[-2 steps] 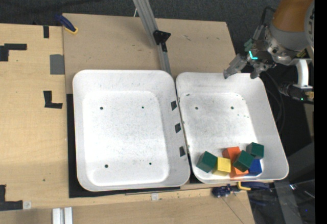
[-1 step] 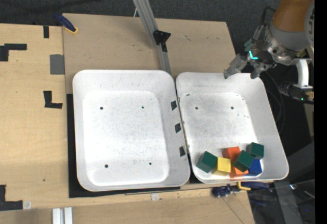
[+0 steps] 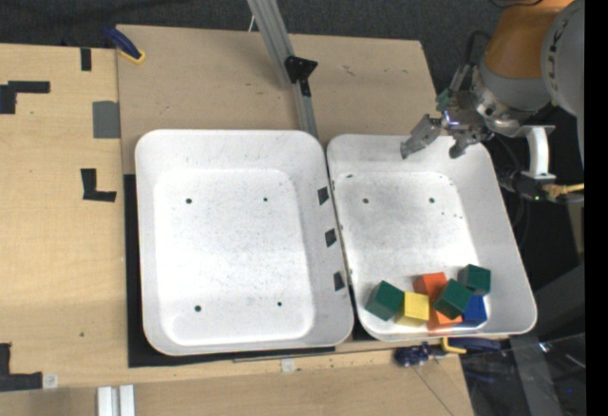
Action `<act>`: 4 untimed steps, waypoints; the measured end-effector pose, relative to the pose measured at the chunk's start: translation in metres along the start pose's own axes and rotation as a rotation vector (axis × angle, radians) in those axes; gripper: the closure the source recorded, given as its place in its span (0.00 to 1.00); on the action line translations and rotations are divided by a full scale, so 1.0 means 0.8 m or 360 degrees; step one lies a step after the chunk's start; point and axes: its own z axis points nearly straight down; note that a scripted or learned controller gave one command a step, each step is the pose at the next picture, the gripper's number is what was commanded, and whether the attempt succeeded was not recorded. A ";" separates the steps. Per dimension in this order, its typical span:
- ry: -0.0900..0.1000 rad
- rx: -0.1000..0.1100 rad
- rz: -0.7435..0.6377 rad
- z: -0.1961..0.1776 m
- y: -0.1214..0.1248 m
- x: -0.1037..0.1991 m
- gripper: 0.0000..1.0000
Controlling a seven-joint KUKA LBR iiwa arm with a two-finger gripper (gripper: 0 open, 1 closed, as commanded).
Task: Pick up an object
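Several small coloured blocks lie clustered in the near corner of the right bin (image 3: pixel 380 162): a green block (image 3: pixel 386 299), a yellow block (image 3: pixel 415 308), an orange block (image 3: pixel 430 284), a blue block (image 3: pixel 475 311) and two more green blocks (image 3: pixel 475 278). My gripper (image 3: pixel 439 141) hangs over the far rim of the right bin, well away from the blocks. Its two fingers are spread apart and nothing sits between them.
The left bin (image 3: pixel 228 234) lies beside the right one. A slanted metal pole (image 3: pixel 271 10) rises from the far edge between the bins. The arm's orange band (image 3: pixel 521 34) and cables sit at the far right.
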 end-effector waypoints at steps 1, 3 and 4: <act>0.0000 0.0004 0.0003 0.069 0.001 -0.012 0.00; 0.0000 -0.0004 0.0000 0.128 -0.001 -0.020 1.00; -0.0001 -0.0015 0.0002 0.052 0.009 -0.022 1.00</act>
